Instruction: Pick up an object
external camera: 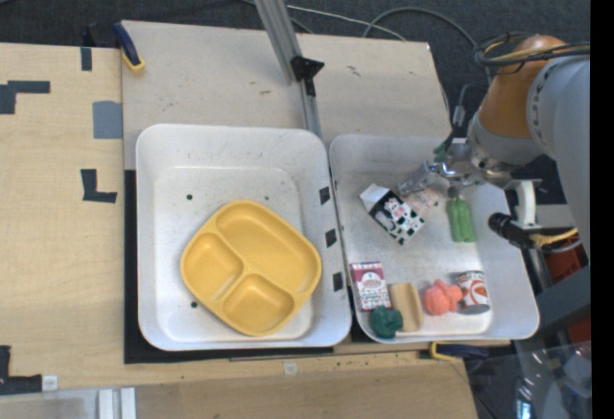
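You had the spotted box [394, 214] lying tilted in the right bin [369, 151], just left of a green bottle [461, 219]. The claw [439, 174] hung near both; whether it was spread or pinched, you could not tell. A yellow tray [251, 266] sat in the left bin [163, 151] on the counter [211, 72].

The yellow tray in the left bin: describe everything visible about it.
The yellow tray is a rounded-square plate, apparently plastic, with three compartments: one large and two smaller ones, split by raised ridges. It lies flat, open side up, turned at an angle to the bin walls, in the lower middle of the left bin. Its compartments hold nothing. It rests on the bin floor, its right corner near the bin's right wall; nothing else touches it.
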Action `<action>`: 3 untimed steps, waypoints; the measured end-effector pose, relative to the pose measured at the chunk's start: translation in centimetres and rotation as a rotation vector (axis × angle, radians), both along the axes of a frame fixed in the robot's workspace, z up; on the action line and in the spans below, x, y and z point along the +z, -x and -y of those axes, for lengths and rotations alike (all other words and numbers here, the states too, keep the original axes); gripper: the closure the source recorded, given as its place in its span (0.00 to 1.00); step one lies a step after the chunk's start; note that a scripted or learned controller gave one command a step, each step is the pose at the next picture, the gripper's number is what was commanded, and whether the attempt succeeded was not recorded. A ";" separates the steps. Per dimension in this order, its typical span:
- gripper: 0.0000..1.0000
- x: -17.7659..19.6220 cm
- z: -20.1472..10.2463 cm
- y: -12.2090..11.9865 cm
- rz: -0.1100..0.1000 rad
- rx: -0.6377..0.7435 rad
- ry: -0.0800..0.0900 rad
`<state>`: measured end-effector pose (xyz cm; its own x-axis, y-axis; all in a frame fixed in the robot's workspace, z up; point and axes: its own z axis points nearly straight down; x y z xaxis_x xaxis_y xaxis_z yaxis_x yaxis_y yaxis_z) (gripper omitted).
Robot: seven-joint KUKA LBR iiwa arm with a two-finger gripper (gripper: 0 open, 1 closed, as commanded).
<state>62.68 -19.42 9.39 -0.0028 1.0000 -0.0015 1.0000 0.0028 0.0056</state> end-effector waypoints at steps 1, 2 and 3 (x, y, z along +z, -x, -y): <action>1.00 1.2 0.0 -0.1 0.005 0.002 0.002; 1.00 6.3 0.7 0.4 -0.002 -0.001 0.000; 1.00 12.0 0.6 1.2 0.000 -0.001 0.000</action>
